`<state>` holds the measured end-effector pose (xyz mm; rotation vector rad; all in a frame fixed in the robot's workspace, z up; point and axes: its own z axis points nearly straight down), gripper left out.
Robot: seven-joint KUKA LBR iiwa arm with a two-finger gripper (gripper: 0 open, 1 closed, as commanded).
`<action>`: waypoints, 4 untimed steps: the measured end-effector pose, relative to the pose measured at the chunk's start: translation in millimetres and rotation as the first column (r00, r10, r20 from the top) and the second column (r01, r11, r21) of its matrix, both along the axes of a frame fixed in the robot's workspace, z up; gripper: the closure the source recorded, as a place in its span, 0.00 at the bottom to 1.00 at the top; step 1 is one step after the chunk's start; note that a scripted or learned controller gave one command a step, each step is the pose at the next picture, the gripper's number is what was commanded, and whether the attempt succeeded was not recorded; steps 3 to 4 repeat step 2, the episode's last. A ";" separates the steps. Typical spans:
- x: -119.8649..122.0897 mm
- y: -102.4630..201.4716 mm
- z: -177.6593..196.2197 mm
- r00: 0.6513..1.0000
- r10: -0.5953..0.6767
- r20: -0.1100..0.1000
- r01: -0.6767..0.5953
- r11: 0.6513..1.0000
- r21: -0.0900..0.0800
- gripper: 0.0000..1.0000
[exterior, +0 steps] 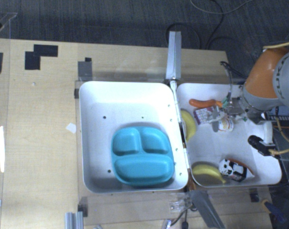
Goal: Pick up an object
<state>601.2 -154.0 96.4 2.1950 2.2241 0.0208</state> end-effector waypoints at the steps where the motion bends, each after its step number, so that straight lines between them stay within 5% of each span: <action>1: 2.8 1.6 10.9 1.000 0.004 0.009 -0.004 1.000 -0.002 1.00; 2: -47.8 77.7 142.2 0.998 -0.056 -0.015 0.056 0.998 0.002 1.00; 4: -47.8 77.7 142.2 0.998 -0.056 -0.015 0.056 0.998 0.002 1.00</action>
